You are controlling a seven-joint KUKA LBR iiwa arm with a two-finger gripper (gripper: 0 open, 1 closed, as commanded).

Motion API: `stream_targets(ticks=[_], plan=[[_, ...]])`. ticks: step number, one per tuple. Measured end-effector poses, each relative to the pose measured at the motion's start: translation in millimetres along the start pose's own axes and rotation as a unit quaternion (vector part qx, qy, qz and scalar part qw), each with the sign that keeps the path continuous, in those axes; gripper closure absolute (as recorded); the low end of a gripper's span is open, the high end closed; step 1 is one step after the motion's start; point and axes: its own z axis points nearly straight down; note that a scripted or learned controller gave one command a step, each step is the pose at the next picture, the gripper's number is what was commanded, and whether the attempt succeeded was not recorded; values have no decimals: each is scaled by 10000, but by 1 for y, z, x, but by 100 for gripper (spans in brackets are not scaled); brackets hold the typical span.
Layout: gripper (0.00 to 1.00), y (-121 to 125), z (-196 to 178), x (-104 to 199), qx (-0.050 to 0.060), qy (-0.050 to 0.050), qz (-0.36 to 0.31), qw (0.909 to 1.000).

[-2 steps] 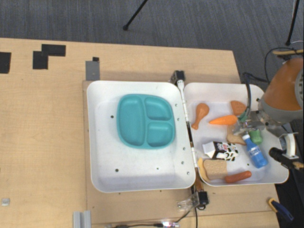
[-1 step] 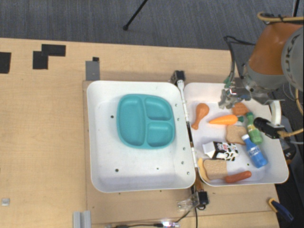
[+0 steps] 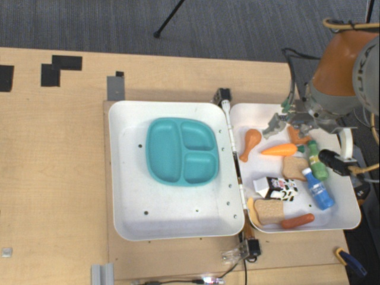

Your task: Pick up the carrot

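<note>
We are starting with the desk [image 3: 53, 177], a pale wood-look slab carrying two shallow white bins side by side. The left bin [image 3: 127, 206], smooth moulded plastic with rounded corners, is holding a teal divided plate [image 3: 181, 150], sitting flat near its middle and well apart from the action. The right bin [image 3: 249, 114] is serving as the pick pile, so everything is crowding in there loosely. The grey arm [image 3: 347, 64], with its orange band, is reaching in from the right and hanging over that bin's far edge. Its tool [image 3: 284, 119] is hovering just beyond the carrot [image 3: 279, 150], and we cannot tell how it is set. The carrot, a glossy orange cone, is lying on its side, tip pointing left, near the bin's middle. Just left is lying a tan drumstick [image 3: 250, 142]. Nearer us we are spotting a blue bottle [image 3: 319, 192], a spongy bread slice [image 3: 270, 211], and a smooth reddish sausage [image 3: 297, 221] against the near wall.
</note>
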Motion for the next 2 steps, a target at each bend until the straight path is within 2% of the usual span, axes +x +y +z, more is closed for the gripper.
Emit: stream_targets(ticks=[1, 2], plan=[[0, -13, 99, -49, 1, -2, 1062, 9943], [0, -12, 102, -47, -89, -18, 2168, 9762]])
